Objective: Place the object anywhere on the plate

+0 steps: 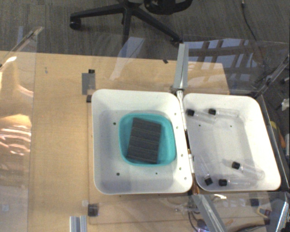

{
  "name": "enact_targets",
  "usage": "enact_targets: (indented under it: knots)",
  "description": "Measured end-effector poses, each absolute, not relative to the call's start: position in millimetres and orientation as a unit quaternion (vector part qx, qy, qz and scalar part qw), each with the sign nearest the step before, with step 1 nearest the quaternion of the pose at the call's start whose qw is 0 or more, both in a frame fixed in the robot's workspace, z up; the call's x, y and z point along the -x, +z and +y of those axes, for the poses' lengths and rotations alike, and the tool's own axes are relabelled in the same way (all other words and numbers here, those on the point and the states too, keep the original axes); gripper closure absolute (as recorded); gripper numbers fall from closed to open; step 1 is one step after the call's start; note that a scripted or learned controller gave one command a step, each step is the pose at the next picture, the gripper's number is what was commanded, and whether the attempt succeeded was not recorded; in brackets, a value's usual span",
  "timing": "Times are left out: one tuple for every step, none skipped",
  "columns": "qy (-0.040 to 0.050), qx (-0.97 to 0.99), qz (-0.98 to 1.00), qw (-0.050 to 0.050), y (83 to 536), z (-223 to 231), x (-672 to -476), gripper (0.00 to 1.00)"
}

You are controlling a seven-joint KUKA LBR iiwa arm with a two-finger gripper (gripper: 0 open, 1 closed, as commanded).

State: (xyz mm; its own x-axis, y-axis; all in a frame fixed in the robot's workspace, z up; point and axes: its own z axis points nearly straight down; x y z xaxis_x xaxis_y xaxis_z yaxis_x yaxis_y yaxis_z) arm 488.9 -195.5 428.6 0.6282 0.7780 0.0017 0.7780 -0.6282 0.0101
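Office chair [136, 11] cut off by top edge; wheeled legs alone visible. Plate [147, 138] centre hidden under dark ridged block [144, 140]; rim alone visible. Clear tubes [226, 115] in right bin [253, 106] faint against white floor, outlines hard to trace; black caps readable. Metal parts [213, 217] at bottom edge cut off, blurred behind clear panel. Tabletop [59, 136] left part washed by glare.

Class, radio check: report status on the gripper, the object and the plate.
Dark grey ribbed rectangular block lying flat on teal square plate, left white bin. Clear tubes with black caps in right bin, well apart.
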Motion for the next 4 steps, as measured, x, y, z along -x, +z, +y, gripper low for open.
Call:
enact_targets:
  knots:
    - [0.0027, -0.927, 0.376, 0.004, 435.2, -198.3, -488.9, 0.0]
    - [0.0047, -0.963, 0.268, 0.003, 436.5, -196.5, -489.2, 0.0]
    - [0.0045, -0.979, 0.206, 0.003, 436.1, -204.6, -488.9, 0.0]
    - [0.0046, -0.99, 0.141, 0.003, 436.3, -205.6, -488.6, 0.0]
